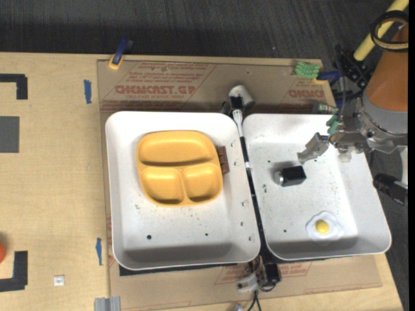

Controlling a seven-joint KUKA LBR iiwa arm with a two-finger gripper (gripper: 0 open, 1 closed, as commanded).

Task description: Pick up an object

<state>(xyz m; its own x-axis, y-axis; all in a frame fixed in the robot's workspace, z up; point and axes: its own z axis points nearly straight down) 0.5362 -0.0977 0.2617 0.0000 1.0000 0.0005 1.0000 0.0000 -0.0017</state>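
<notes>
In the right bin (pixel 363 193) a small black and grey block (pixel 290 174) lies near the middle, and a toy fried egg (pixel 323 226) rests by the front edge. My gripper (pixel 328 151) hangs over the upper part of this bin, up and to the right of the block and not touching it. It is open, with nothing between its fingers; one grey finger (pixel 313 148) slants down toward the block. The left bin (pixel 123 193) holds a yellow divided tray (pixel 179 167) with a small brown piece (pixel 221 160) at its right side.
The arm's grey and orange wrist (pixel 389 89) stands over the right bin's far right corner, with cables around it. A white and black fitting (pixel 239 98) sits at the back where the bins meet. Cardboard (pixel 194 86) lies under both bins.
</notes>
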